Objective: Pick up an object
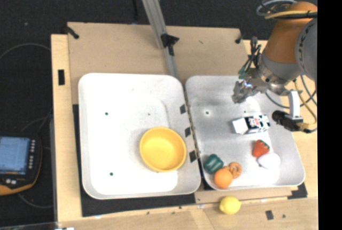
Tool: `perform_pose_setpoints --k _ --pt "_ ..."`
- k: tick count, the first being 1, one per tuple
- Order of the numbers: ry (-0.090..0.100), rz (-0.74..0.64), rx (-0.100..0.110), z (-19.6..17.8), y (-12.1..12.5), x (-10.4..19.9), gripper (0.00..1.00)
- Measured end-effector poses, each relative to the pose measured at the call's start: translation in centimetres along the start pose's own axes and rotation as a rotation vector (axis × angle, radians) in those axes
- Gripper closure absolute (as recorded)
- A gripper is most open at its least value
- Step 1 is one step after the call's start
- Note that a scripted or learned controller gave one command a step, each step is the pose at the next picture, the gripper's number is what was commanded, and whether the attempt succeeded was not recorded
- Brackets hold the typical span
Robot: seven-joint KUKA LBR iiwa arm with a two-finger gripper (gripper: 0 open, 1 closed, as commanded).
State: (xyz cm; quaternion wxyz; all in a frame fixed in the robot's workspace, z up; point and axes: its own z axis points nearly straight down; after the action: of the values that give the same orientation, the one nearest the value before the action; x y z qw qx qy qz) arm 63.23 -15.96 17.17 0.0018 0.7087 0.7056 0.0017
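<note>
The right bin (pixel 214 95) holds a white toy vehicle (pixel 250 124), a red and white piece (pixel 263 153), a green block (pixel 213 162) and an orange fruit (pixel 225 174) near its front edge. A yellow bowl (pixel 162 149) sits in the left bin (pixel 117 101). My gripper (pixel 241 91) hangs over the back right part of the right bin, a little behind the white toy vehicle. Nothing shows between its fingers.
A yellow lemon (pixel 230 205) lies on the bench in front of the right bin. A grey metal pole (pixel 155 10) slants up from between the bins at the back. A handheld screen (pixel 16 162) lies off the bench at the left.
</note>
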Motion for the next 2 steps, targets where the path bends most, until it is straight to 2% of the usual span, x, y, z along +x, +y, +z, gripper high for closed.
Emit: perform_pose_setpoints --k 1,2 --pt "-0.002 -0.007 -0.004 -6.4 0.7 -0.1 1.0" --pt "0.0 -0.008 0.0 -9.2 0.8 -0.2 1.0"
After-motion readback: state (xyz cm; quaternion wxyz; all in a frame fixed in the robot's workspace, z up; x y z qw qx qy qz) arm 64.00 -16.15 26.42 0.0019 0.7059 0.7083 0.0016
